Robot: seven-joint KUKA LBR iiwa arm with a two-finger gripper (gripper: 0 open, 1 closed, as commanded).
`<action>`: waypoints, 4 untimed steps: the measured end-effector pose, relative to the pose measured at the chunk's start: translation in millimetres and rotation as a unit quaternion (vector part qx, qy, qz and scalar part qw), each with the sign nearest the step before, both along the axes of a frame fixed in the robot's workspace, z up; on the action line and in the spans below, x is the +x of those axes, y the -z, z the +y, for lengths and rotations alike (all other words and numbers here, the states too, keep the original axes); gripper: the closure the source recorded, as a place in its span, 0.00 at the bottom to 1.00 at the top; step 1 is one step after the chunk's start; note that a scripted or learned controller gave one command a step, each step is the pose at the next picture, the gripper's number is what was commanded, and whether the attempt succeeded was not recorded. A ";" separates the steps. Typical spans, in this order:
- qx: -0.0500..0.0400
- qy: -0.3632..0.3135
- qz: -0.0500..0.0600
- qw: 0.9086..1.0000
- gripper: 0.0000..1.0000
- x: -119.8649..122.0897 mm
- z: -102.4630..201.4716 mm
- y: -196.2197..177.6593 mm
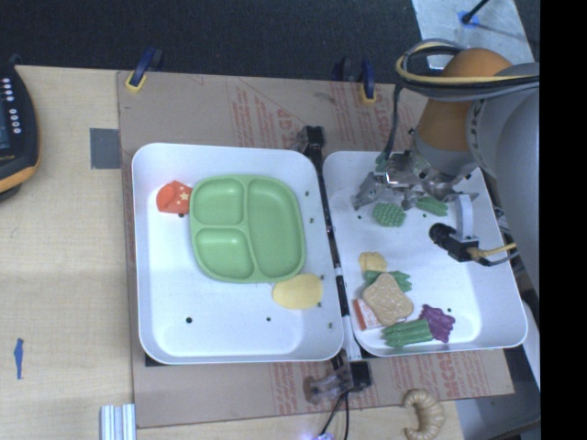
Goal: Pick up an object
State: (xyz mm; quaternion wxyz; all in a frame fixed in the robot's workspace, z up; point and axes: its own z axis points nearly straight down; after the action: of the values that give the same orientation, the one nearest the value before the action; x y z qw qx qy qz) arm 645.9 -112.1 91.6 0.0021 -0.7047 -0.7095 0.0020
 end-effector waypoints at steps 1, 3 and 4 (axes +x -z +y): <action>-0.001 0.003 -0.003 1.000 0.00 10.7 -58.7 -1.0; 0.002 -0.001 0.004 1.000 0.00 4.0 -36.4 -8.1; 0.001 -0.001 0.001 1.000 0.00 -22.9 1.6 1.1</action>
State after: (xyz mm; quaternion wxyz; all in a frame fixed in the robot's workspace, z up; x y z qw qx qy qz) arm 623.0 -110.5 90.5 0.0036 -0.7042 -0.7100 0.0027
